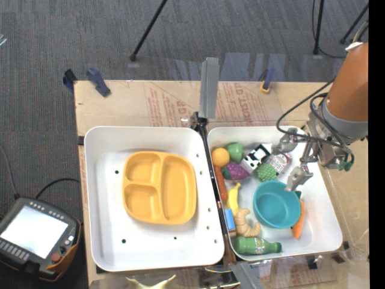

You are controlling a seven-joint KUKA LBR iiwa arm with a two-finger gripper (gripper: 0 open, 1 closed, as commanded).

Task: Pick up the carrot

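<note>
I saw the carrot lying in the right bin, near its right wall, tucked hard against the right side of the teal bowl. It ran roughly front to back, its narrow end pointing toward the near edge. I judged the bowl's rim left little room on that side, so a grip would have to come along the carrot's length or from the wall side.

The claw hung above the back of that bin, past the bowl's far rim and apart from the carrot. Its 2 fingers looked spread, with nothing between them.

The rest of the bin was crowded. A green bottle lay along the near edge, a croissant-like pastry sat just left of the bowl, and a banana stood beside that. Further back were an orange, a purple piece, a green piece, a black-and-white box and a knobbly green ball. None of these touched the carrot.

The left bin held a yellow divided tray. Both bins rested on the tabletop.
</note>
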